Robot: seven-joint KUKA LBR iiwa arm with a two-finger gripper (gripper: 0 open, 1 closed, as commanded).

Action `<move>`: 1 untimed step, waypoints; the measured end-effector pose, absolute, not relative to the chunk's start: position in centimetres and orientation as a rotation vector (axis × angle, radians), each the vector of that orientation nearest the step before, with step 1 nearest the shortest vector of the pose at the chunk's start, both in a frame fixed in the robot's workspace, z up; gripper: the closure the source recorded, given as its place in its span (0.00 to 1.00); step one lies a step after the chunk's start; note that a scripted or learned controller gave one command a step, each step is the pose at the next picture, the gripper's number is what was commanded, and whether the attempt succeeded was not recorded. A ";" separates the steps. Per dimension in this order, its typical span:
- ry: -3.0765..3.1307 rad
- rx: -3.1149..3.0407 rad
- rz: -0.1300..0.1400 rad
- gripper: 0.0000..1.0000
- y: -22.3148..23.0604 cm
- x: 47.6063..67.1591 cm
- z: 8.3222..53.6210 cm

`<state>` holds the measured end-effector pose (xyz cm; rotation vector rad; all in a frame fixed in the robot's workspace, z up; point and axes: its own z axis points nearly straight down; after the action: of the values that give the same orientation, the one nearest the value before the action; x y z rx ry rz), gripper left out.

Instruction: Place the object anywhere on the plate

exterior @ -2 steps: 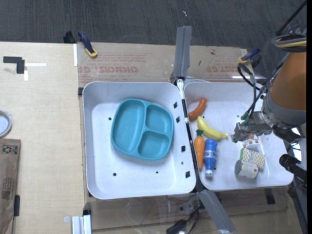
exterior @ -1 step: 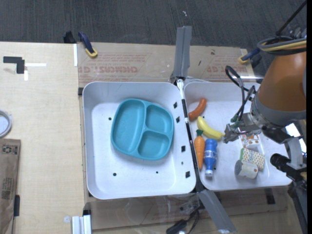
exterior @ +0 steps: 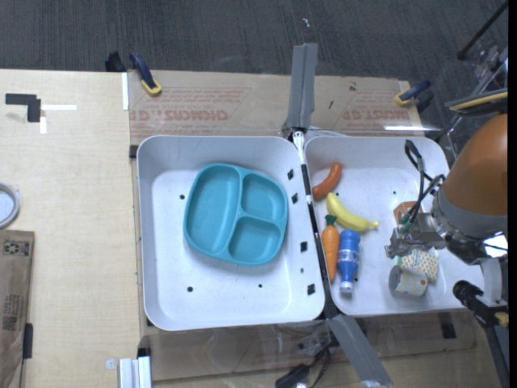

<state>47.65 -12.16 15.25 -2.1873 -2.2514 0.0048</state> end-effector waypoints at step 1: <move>-2.471 -1.939 0.003 1.00 -4.1 52.5 19.1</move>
<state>52.54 -4.11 19.10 -1.9392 -2.4715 0.0025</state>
